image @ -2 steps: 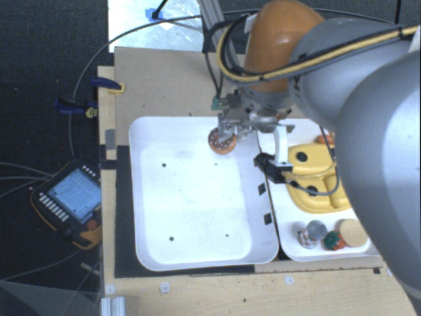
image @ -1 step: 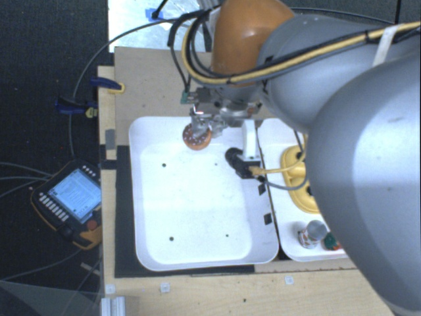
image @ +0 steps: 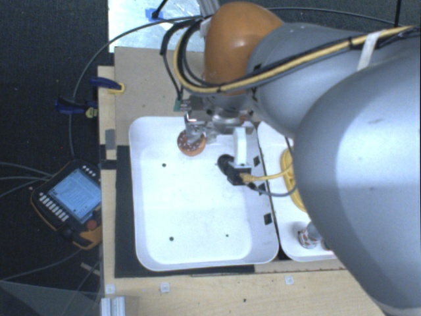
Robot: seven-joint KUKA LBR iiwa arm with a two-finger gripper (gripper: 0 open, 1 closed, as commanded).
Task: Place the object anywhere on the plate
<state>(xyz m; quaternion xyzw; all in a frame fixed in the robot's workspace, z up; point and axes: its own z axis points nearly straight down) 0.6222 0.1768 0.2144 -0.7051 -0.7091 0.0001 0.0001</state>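
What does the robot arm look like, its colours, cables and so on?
The arm is bulky, smooth and grey, with a rounded orange band above the wrist. Black and yellow cables loop round the band and run along the arm. The gripper is a small metallic piece below the wrist. A white bracket with a black plug hangs beside it.

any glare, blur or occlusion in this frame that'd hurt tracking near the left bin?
Camera view: the arm is close and soft-focused, hiding most of the right bin; the left bin is bright with washed-out texture; the pincer and the small brown object under it are blurry; a shiny panel at the top glares.
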